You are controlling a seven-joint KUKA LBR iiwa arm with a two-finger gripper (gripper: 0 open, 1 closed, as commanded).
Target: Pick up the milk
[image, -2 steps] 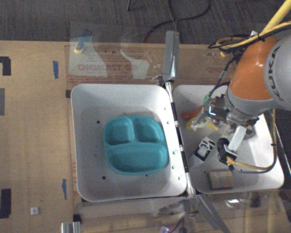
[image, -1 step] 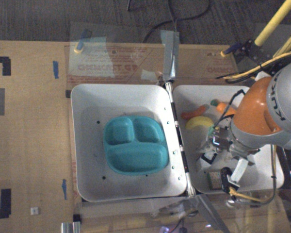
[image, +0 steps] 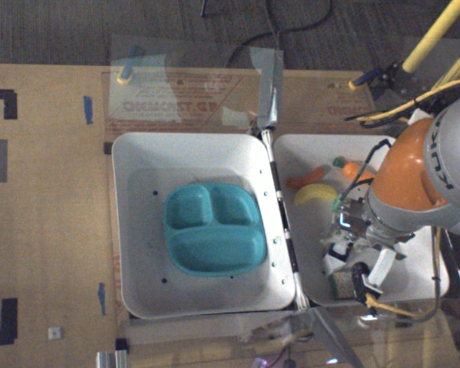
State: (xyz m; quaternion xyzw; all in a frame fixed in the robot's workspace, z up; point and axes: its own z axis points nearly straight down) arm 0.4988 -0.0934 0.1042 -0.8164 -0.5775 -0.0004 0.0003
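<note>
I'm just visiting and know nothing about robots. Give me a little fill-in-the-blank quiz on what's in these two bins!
1. The teal divided tray lies in the ____ bin as the camera sees it.
2. The yellow banana lies in the ____ bin as the camera sees it.
3. The band above the arm's wrist is coloured ____.
4. The tray is split into ____ compartments.

Missing words: left; right; orange; three
</note>
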